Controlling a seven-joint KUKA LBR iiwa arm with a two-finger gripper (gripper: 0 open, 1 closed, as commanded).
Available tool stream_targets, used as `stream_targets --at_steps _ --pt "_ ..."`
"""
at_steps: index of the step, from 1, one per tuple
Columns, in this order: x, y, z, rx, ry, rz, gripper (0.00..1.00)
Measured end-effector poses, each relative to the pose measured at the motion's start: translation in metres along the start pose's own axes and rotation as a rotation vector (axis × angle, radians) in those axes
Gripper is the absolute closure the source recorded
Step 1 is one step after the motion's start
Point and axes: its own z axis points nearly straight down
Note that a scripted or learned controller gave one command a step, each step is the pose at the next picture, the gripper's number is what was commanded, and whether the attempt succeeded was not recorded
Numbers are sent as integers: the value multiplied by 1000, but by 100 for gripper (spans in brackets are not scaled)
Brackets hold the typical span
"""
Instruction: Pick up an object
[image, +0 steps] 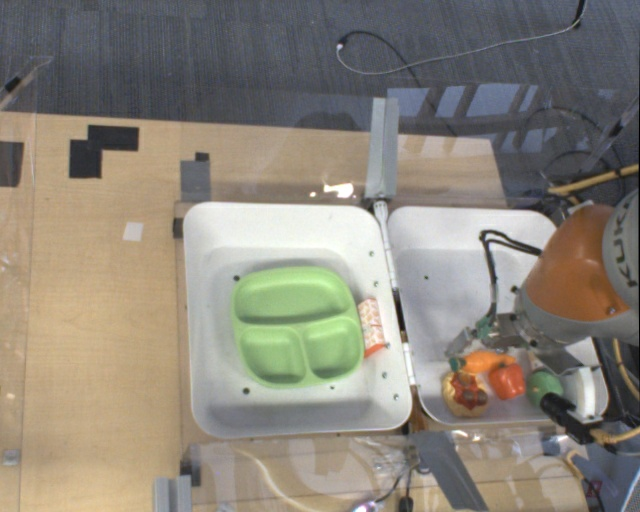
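1. You are seeing the gripper (487, 332) hanging low in the right bin (440, 250), just above the pile of toy food (487, 378) at its near edge.
2. You cannot tell how its hand is set.
3. Nothing is looking lifted yet, so the grasp and the lift are remaining.
4. The green tray (296, 325) is sitting in the left bin (200, 300).

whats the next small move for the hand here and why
Probably a short descent. The hand sits low in the right bin, right above the orange toy in the cluster of small toys by the bin's near edge, and nothing shows between its fingers yet.
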Motion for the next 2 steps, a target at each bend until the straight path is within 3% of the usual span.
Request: stream_targets --at_steps 1,2 --pt "15 -4 -67 6 3 -80 0" --pt "-14 43 2 1 2 64 0"
